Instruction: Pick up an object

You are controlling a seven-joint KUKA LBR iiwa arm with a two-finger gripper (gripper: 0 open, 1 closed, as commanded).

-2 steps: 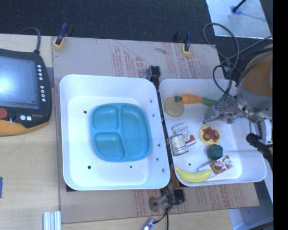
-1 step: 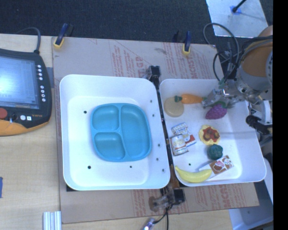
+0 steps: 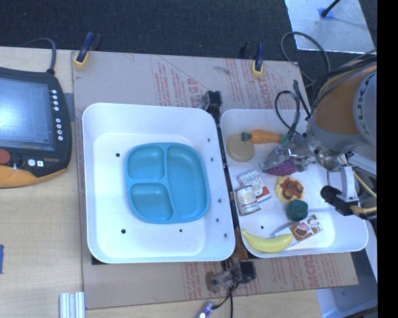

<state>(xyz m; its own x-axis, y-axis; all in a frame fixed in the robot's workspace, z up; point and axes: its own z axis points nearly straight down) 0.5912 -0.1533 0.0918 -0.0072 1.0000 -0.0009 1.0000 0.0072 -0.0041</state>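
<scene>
- 2 white bins sit side by side: the left bin (image 3: pixel 96 177) lies well to the left of the gripper (image 3: pixel 282 156), and the right bin (image 3: pixel 338 240) is the one the gripper reaches into.
- 1 grey arm (image 3: pixel 341 111) with an orange band enters from the right edge, bent down and leftward so its wrist hangs over the upper part of the right bin.
- 1 blue divided plate (image 3: pixel 167 181), with 3 compartments, lies in the left bin, well left of the gripper.
- 1 teach pendant (image 3: pixel 23 128) rests on the bench, far left of the gripper.
- 1 banana (image 3: pixel 266 242) lies at the bin's near edge, well below the gripper.
- 1 carrot (image 3: pixel 262 136) lies just above-left of the gripper.
- 1 tan disc (image 3: pixel 240 149) sits just left of the gripper.
- 1 purple object (image 3: pixel 282 167) lies right beneath the gripper, seemingly touching it.
- 1 pizza-like toy (image 3: pixel 290 189) lies below the gripper.
- 1 green ball (image 3: pixel 296 209) lies further below.
- Whether the gripper's jaws are apart or together cannot be told.
</scene>
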